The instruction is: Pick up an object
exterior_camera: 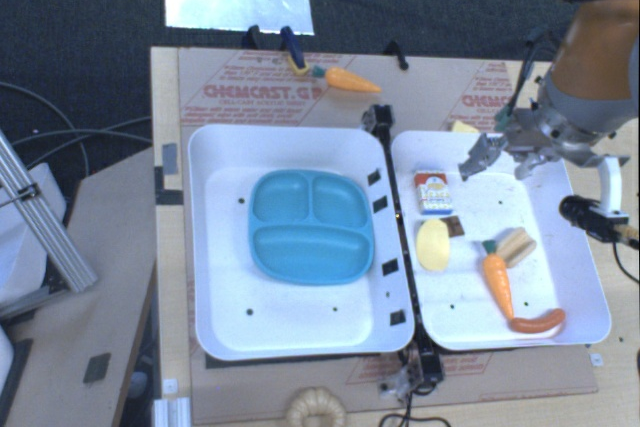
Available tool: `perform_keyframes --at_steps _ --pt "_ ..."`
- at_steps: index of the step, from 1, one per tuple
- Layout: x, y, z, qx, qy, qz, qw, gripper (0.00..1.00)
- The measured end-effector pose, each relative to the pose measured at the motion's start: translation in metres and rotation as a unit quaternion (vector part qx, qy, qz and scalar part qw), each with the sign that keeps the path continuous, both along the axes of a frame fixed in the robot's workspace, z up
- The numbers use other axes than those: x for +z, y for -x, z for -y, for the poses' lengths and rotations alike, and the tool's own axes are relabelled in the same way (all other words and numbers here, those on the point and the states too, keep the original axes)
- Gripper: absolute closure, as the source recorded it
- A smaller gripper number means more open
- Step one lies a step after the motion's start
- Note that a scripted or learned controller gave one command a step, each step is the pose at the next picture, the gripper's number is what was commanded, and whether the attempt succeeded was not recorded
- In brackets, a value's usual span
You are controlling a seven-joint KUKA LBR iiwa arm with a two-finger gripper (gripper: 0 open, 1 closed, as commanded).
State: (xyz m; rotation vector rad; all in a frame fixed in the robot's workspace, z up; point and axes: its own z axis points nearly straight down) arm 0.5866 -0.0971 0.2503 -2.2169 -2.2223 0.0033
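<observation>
My gripper (505,161) hangs over the far part of the right bin (585,265), open, with nothing between its fingers. Just left of and below it lies a small red, white and blue box (433,192). Nearer the front are a yellow lemon-like piece (433,245), a small brown chunk (454,227), a tan block (516,246), an orange carrot (497,283) and a reddish sausage (537,321). A yellow piece (465,127) peeks out at the bin's far rim.
The left bin (225,315) holds a blue divided plate (310,225). A second carrot (346,80) lies on the board behind the bins, beside a blue clamp (292,46). A black clip strip (392,215) runs between the bins.
</observation>
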Motion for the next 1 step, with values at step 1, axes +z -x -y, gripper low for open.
perform_keyframes --at_steps 1 --pt "0.0022 -0.0011 0.0 0.0 0.0002 0.002 1.0 0.0"
